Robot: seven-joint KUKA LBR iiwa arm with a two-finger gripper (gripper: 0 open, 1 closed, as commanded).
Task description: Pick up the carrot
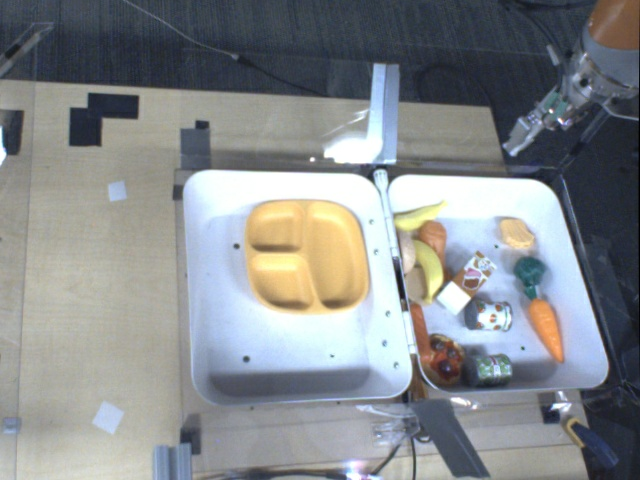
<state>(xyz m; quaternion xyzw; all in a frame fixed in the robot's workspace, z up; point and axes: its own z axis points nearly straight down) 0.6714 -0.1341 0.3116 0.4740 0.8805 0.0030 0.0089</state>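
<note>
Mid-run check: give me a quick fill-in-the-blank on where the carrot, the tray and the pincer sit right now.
1. The carrot lies in the ____ bin of the view, near its right wall.
2. The yellow divided tray sits in the ____ bin.
3. Just above the carrot's top end lies a piece of ____.
4. The pincer hangs ____ the bins' rims, beyond the right bin's far corner.

Missing words: right; left; broccoli; outside
</note>
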